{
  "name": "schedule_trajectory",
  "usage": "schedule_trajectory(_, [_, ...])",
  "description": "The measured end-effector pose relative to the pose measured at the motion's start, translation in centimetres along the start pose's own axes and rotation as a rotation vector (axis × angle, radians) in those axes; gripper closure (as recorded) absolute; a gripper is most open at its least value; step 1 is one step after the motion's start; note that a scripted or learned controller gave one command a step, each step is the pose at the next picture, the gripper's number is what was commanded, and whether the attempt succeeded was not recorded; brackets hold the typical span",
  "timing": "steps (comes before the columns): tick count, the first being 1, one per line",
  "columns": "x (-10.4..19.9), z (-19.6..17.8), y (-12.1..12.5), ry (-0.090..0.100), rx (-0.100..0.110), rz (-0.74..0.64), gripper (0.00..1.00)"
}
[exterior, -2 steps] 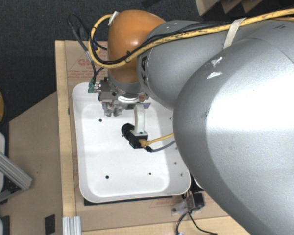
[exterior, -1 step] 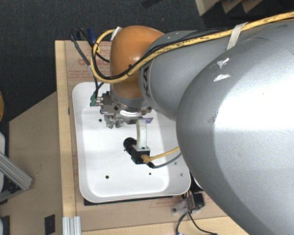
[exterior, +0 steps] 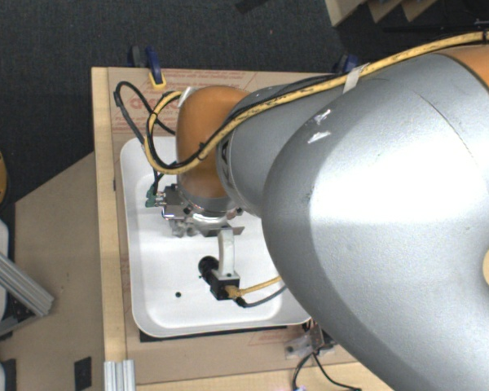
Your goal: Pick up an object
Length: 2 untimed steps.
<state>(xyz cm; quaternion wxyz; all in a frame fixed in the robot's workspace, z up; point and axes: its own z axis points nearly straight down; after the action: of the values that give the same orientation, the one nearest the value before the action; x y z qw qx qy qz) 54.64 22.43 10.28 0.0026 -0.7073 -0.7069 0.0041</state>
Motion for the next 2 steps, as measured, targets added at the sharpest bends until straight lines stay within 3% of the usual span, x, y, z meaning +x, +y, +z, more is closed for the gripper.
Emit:
schedule_trajectory(1, [0.1, -11.1, -6.4, 0.006, -0.011, -0.003, 1.00])
schedule_trajectory(2, [-0.1, -34.3, -6.9, 0.012, -0.027, -0.004, 1.00])
